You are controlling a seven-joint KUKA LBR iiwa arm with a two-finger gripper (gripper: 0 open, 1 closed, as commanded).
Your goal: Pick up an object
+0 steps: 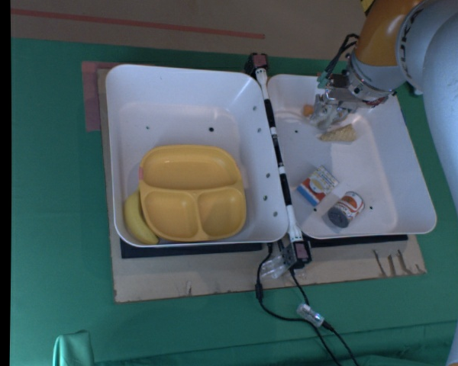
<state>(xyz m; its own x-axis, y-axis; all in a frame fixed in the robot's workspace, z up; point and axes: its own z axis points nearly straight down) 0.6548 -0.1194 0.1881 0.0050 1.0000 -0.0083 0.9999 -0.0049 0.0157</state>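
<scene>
My gripper (333,120) hangs low over the far part of the right bin (397,166). Right under it, on the near side, lies a flat tan wedge-shaped piece (338,134); whether the two touch I cannot tell. A small orange item (308,110) sits just to the gripper's left, on the bin floor. Nearer the front of that bin lie a small red, white and blue carton (317,185) and a can on its side (345,209). Nothing is visibly lifted off the floor.
The left bin (175,97) holds a yellow divided plate (191,191) with a banana (137,219) against its left edge. A black-and-white rail (277,151) runs between the bins. Cables (305,311) trail over the green mat in front.
</scene>
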